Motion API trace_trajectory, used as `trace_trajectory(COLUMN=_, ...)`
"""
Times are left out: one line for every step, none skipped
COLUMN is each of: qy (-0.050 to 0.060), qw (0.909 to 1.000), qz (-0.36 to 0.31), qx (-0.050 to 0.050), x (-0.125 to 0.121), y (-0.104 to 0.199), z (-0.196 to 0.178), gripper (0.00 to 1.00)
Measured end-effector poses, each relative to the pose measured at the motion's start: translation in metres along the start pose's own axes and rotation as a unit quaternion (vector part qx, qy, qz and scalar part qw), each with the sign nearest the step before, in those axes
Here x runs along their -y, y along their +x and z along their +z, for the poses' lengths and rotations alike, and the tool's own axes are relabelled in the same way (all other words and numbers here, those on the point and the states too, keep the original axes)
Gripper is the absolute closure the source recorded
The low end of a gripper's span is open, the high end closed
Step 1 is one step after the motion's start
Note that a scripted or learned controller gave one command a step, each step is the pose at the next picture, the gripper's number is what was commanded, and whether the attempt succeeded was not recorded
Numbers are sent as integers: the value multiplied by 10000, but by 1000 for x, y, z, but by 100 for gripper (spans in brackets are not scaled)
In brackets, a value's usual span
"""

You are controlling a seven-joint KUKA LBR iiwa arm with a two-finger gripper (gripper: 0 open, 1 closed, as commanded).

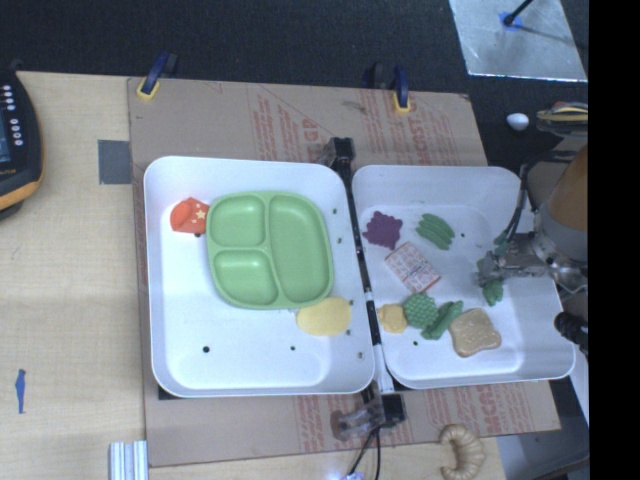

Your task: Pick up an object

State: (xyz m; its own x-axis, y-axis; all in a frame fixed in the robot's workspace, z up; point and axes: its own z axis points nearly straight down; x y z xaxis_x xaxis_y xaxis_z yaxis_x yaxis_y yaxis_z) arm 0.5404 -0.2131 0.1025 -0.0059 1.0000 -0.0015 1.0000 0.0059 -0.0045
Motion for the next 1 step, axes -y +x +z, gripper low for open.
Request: trace_trajectory(qy=-32, qw=10000, qz=-42, qx=-16, x=-49, y=77, z=-27, gripper=100)
